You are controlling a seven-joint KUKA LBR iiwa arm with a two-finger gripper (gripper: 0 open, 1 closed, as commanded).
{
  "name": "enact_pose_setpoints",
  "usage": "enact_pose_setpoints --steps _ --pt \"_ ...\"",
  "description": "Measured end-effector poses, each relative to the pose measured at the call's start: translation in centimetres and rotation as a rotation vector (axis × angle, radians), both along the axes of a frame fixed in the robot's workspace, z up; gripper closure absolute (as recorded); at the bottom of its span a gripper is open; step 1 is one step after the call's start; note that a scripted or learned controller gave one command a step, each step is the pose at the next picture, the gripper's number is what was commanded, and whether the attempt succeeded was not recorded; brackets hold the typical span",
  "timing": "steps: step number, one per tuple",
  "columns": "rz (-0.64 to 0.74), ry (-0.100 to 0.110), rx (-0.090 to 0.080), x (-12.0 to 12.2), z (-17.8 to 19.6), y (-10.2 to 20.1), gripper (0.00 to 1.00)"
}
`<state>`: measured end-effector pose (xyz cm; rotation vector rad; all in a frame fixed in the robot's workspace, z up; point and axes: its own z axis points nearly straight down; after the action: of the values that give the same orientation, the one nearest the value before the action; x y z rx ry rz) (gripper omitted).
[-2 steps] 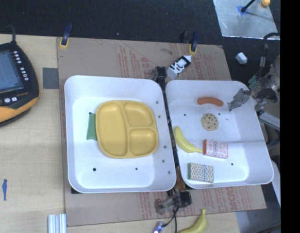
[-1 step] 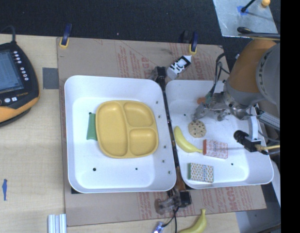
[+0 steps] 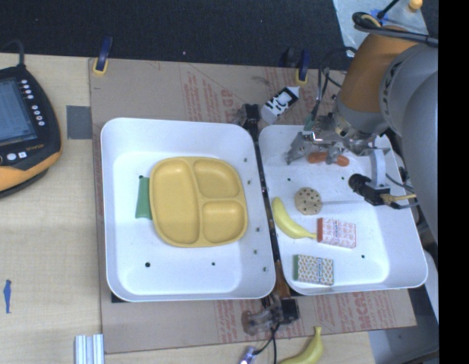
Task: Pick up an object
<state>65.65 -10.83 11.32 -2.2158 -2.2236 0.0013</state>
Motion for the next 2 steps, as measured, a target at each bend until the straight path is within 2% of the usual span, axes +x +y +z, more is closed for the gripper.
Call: enact_pose_setpoints --steps 1,2 --pt "0.001 0.001 -0.002 -7.1 -2.1 -3.0 0.00" --pt "0.003 -0.001 -0.003 -9.8 -2.1 -2.7 0.00"
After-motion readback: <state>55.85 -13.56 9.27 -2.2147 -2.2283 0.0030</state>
